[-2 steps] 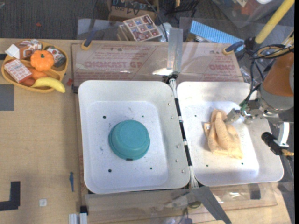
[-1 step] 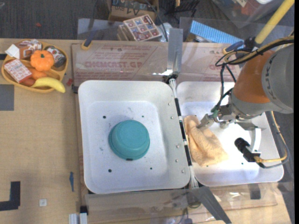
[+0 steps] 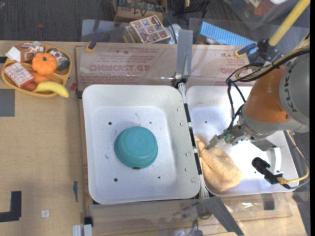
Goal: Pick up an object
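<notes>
Jaws (image 3: 219,140): low in the right bin (image 3: 216,107), at the upper edge of a yellow cloth (image 3: 220,167). Whether they are spread or closed cannot be told. Nothing seen lifted; the pick appears not yet done. Left of the jaws, across the divider, a teal bowl (image 3: 136,147) sits in the left bin (image 3: 98,102). Nothing blocks the cloth.
</notes>
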